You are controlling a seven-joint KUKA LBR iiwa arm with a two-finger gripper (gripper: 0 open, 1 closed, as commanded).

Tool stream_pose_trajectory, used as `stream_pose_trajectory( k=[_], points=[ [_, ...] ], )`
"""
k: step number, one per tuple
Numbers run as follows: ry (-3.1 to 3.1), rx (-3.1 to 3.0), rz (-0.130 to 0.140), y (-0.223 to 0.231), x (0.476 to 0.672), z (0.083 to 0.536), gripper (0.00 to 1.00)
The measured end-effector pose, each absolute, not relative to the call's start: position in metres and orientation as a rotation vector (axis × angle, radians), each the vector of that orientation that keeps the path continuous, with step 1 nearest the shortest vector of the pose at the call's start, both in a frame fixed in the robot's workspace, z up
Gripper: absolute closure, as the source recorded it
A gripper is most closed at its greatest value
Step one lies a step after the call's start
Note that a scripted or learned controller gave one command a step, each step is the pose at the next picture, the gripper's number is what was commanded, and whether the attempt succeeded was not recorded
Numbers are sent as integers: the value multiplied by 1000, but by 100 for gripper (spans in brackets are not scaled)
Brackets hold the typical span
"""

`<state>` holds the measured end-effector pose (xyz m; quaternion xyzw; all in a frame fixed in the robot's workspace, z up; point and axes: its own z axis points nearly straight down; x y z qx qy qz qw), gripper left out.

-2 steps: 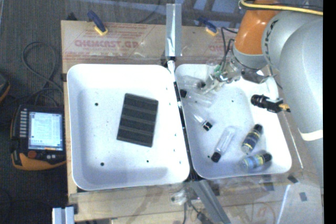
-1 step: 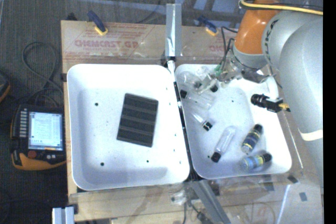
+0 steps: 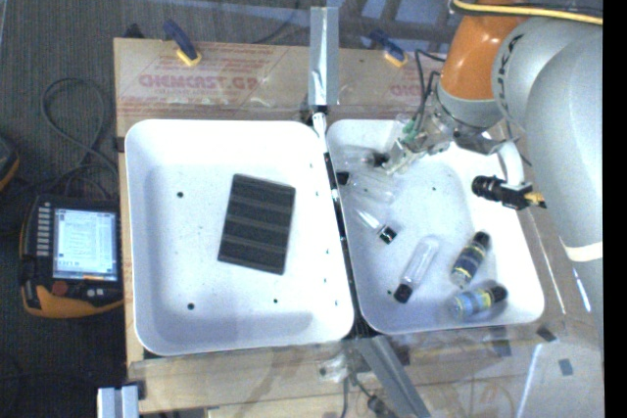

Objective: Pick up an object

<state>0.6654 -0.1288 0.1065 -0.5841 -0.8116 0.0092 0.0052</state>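
Clear plastic bits (image 3: 377,173) in right bin (image 3: 441,303), upper left corner, just below-left of end effector (image 3: 407,147). Fingers' state: can't tell. Clear tube (image 3: 415,267) lies further down-frame, long axis slanting toward lower left. Black pad (image 3: 257,222) in left bin (image 3: 157,210), well apart.

A ridged pad (image 3: 257,223) lies in the left bin (image 3: 147,210); small bottles (image 3: 470,258) lie near-right in the right bin (image 3: 441,186).
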Motion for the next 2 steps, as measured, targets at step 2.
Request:
stream_pose_trajectory(
  k=[2],
  points=[
    [-2587, -1787, 13, -109, 668, 89, 0]
  ],
)
